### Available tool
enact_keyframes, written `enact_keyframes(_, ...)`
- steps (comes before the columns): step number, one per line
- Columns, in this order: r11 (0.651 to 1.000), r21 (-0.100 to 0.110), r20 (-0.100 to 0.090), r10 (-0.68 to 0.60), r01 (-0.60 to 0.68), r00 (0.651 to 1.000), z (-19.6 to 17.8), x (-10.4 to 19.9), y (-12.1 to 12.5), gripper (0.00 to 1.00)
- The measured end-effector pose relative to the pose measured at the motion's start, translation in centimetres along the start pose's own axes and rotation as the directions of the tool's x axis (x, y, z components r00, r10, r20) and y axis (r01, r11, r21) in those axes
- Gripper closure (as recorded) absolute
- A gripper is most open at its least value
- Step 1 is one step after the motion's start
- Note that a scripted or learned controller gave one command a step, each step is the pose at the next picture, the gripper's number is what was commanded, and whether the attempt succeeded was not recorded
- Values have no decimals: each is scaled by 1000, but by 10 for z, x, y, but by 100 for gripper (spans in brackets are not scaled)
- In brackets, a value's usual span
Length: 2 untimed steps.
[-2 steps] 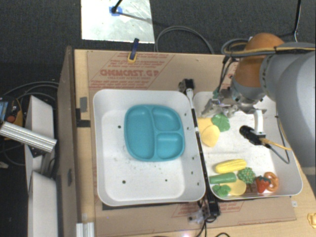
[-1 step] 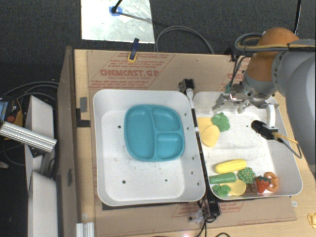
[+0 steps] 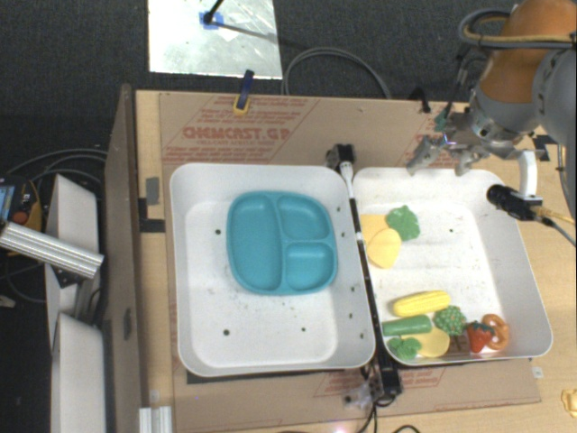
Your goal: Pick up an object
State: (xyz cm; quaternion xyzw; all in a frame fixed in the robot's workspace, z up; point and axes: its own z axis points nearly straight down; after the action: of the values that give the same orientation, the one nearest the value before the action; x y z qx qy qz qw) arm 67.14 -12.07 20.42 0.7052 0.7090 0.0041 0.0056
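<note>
Right now my claw (image 3: 444,159) hangs over the far edge of the right bin (image 3: 514,269), up near its far left corner, with my grey arm (image 3: 532,70) and its orange band reaching in from the right. My two fingers stand apart, splayed to either side, and nothing sits between them.

Everything I could pick lies in that right bin. Near its left wall, about midway along, a green leafy piece (image 3: 403,221) touches a pale yellow rounded piece (image 3: 383,248). Along the near edge the rest are bunched together: a yellow corn cob (image 3: 420,303), a green pod (image 3: 407,326) just below it, a small broccoli floret (image 3: 450,319) to the right, a yellow slice (image 3: 434,343) at the near wall, and a red and orange piece (image 3: 487,332) at the right end of the bunch. All of these are well apart from my claw.

To the left, the left bin (image 3: 203,332) holds a teal divided plate (image 3: 281,243) with three compartments, lying flat near the middle. A black clip (image 3: 343,158) sits at the far end of the seam where the two bins meet.
</note>
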Motion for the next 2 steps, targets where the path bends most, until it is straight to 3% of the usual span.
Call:
enact_keyframes(1,1000,16,-3,5,-5,1000,55,0,-26,0)
enact_keyframes(2,1000,18,-4,0,0,1000,124,25,-38,0)
